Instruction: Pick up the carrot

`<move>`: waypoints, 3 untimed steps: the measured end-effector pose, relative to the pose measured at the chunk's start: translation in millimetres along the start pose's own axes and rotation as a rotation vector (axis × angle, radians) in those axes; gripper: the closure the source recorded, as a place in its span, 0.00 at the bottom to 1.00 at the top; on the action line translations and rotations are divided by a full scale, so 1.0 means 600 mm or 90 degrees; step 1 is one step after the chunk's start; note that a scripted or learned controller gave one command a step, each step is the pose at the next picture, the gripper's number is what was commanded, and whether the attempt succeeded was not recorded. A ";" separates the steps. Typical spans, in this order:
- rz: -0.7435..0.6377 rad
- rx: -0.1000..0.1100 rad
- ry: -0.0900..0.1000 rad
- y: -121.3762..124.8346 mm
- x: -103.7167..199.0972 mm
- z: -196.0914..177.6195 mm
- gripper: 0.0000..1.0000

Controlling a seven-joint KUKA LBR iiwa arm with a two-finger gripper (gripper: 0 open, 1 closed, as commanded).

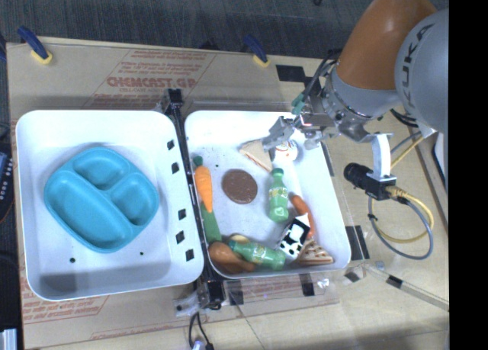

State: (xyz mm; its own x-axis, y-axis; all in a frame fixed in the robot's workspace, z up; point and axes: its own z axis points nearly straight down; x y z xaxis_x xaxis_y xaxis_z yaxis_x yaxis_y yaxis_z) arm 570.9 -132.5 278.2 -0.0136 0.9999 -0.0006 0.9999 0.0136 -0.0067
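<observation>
Carrot [203, 186]: lying lengthwise along the left wall of the right bin [329, 188], orange body with a green top pointing toward the near edge; nothing is touching it from above
Gripper [284, 141]: hanging over the far part of the right bin, well apart from the carrot; its jaws are too blurred against the white to say whether they are spread or pressed together
Arm [381, 51]: reaching in from the right, orange band showing above the wrist
Right bin contents: a brown disc [239, 187] sitting just beside the carrot; a green bottle [278, 197] lying to the disc's right; a black-and-white block [293, 238] resting near the front corner
Left bin [30, 188]: holding a blue divided plate [101, 197]
</observation>
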 end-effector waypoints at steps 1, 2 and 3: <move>-0.047 0.002 -0.001 -0.022 0.102 0.082 0.00; -0.022 0.004 -0.001 -0.001 0.182 0.148 0.00; 0.061 0.006 -0.001 0.018 0.049 0.234 0.00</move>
State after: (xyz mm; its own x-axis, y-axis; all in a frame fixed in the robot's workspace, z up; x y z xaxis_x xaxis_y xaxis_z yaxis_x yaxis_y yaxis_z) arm 580.4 -103.1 137.8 0.0816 0.9967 -0.0035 0.9965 -0.0817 -0.0160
